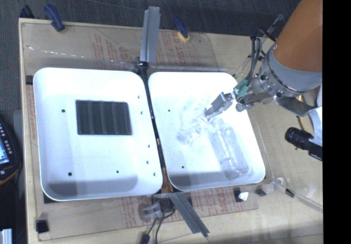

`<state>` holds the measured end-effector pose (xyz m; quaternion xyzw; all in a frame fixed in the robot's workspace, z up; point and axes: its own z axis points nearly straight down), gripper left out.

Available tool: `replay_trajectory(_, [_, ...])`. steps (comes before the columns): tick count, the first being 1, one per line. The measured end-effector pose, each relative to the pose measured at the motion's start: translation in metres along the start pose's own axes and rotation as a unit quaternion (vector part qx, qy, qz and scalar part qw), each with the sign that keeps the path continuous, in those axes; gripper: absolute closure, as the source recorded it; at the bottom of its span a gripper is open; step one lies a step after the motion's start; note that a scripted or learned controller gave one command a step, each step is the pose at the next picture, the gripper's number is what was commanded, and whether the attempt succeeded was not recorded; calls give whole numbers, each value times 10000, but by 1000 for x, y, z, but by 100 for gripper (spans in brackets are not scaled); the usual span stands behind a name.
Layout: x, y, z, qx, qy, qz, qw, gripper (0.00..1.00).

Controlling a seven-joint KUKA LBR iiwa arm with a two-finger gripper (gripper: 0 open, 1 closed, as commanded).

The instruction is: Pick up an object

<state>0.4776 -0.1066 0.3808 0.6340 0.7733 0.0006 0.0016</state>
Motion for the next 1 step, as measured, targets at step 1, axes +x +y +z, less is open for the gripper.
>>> replay_trajectory(1, [67, 14, -22, -4, -4, 1438, 9896, 0])
